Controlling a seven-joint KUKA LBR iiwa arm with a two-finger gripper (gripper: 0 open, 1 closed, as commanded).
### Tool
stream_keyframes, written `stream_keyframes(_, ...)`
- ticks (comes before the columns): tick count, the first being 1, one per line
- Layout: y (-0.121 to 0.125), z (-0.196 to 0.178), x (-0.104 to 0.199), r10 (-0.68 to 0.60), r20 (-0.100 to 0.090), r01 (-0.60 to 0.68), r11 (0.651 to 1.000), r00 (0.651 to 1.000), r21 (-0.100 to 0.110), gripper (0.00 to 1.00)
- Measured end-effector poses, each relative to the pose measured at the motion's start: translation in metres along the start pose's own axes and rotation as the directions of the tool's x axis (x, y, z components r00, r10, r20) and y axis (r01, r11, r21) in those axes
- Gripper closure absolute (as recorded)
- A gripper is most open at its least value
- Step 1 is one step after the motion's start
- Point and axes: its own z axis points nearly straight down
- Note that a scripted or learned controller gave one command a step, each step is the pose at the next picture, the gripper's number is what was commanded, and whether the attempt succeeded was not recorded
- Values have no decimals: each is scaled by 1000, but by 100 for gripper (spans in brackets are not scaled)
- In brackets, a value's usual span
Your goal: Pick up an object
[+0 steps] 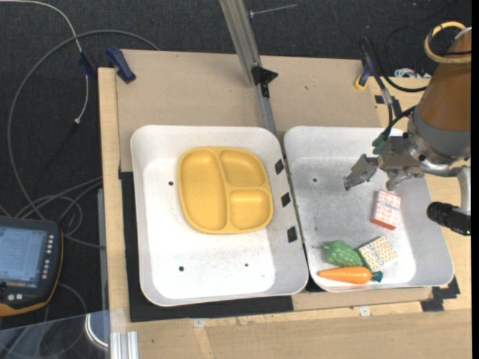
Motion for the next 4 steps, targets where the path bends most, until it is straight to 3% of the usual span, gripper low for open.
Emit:
stream_keyframes(1,0,0,0,0,0,0,1000,1000,0,0)
stream_keyframes(4,0,155,16,1,-1,-1,1000,1000,5,0)
